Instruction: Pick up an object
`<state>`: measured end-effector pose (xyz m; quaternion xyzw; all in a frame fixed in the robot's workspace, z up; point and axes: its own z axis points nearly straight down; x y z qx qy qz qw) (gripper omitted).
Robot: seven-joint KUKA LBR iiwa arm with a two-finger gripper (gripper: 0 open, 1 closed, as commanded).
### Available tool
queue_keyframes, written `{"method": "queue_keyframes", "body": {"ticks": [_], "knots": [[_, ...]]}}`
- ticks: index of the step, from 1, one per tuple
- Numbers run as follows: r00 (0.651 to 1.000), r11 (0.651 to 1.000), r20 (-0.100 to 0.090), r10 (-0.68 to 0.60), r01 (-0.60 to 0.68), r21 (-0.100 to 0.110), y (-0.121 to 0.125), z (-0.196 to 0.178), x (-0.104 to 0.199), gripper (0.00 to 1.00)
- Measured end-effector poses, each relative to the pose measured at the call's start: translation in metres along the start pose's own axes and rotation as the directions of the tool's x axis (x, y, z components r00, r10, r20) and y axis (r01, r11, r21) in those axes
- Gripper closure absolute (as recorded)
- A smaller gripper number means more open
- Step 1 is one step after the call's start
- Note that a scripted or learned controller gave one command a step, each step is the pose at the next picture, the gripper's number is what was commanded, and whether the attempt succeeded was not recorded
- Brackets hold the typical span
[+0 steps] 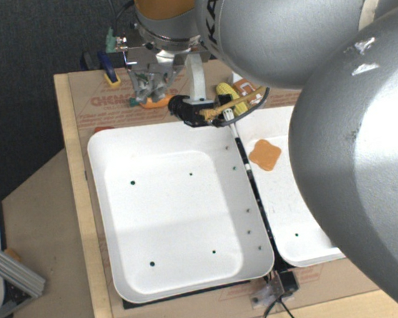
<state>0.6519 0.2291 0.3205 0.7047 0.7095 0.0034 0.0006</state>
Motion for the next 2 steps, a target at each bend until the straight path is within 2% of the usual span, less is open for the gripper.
{"method": "queue_keyframes", "body": {"ticks": [1, 2], "knots": [[1.000, 1.000, -0.003, 0.005, -0.005, -0.014, -0.029, -0.171, -0.006, 1.00], [1.000, 1.000, -0.002, 0.003, -0.003, -0.004, -0.088, -0.221, -0.002, 1.00]]}}
